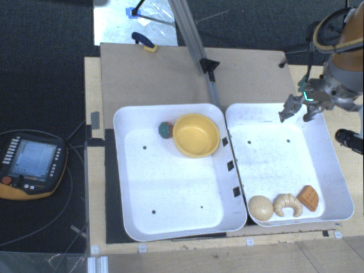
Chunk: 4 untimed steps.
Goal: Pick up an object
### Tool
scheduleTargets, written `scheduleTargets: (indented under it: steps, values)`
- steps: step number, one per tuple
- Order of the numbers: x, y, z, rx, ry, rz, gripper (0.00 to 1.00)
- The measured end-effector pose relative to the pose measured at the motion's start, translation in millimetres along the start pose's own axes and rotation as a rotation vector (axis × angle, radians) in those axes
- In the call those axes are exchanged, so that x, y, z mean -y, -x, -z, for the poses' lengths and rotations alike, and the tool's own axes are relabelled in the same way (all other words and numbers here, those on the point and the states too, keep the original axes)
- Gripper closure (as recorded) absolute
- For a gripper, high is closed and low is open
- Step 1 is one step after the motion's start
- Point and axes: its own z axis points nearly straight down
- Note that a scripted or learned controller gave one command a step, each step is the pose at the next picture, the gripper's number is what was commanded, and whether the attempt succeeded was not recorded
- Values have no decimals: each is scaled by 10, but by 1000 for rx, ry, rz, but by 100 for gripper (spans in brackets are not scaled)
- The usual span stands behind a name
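The arm enters from the right, its orange band at the upper right corner, and its jaws point(297, 110) hang over the far right corner of the right bin point(318, 147). The two dark fingers point(288, 108) stand apart with nothing between them, so the jaws are released and grasp nothing.

The right bin holds three things, all lined up along its near edge. A round pale bread roll point(261, 207) lies furthest left, a curled croissant point(288, 204) sits just beside it in the middle, and an orange-brown waffle-patterned biscuit point(309, 197) lies at the right, close to the croissant. All three are well apart from the jaws, which hover at the opposite, far end of the same bin.

The left bin point(170, 209) holds a yellow bowl point(196, 135) near its far right corner, upright with its opening facing up. A small dark green ball point(165, 129) rests just beside the bowl's left rim, seemingly touching it.

Both bins sit side by side on the desk point(244, 73), a brown board. A teach pendant point(29, 165) with a lit screen lies on the dark floor to the left of the desk. A yellow and dark blue clamp point(144, 41) sits at the desk's far left edge.
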Motion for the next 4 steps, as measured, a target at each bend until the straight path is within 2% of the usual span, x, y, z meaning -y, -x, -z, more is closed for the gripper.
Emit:
scheduleTargets:
  steps: [1,2,4]
  values:
    - [0,0,0,0,0,0,0]
    - [-55,-9,-605,-1,-5,0,0]
    - [-63,-37,-1473,-1,-4,0,0]
